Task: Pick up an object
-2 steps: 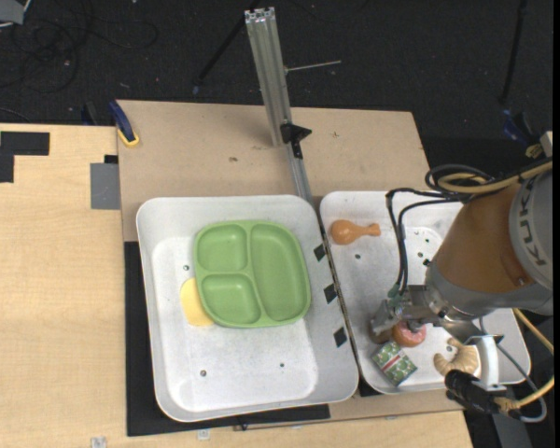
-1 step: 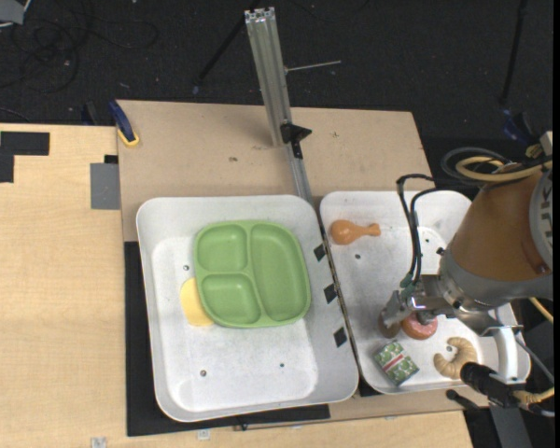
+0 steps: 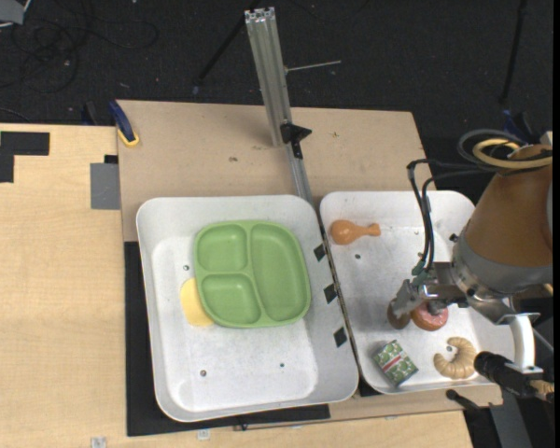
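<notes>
Lying nearest in the right bin, a green packet and a croissant sit just below the hand, which is lowered onto a red-brown object; its grip cannot be told. Farther back rests an orange drumstick toy.

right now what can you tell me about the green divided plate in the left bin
The green divided plate looks like glossy plastic, a rounded rectangle with three compartments: two smaller on its left, one long on its right. It lies flat, slightly rotated, in the upper middle of the left bin. A yellow object pokes out from under its lower left edge.
</notes>
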`<action>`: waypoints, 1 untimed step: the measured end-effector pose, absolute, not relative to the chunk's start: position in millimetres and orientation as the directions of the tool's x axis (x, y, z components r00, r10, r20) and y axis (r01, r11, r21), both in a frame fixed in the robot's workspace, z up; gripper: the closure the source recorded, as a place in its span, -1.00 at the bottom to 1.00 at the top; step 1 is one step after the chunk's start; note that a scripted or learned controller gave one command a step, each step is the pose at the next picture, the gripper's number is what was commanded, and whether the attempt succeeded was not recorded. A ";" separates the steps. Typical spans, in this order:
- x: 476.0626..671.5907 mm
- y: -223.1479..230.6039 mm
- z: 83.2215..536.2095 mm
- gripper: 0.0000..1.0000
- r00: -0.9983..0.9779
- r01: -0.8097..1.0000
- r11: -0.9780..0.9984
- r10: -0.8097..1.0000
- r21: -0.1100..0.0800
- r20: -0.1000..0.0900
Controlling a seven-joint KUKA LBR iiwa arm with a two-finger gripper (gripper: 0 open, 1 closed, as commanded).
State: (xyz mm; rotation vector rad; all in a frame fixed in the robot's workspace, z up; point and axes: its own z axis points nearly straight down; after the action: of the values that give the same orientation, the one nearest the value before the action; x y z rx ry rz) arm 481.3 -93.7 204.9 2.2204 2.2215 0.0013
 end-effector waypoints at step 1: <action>483.6 -38.6 199.2 1.00 -0.005 1.000 0.005 1.000 -0.004 0.003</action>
State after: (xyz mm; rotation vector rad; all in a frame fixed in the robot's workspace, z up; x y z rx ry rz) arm 483.6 -38.6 199.2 2.2192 2.2308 -0.0003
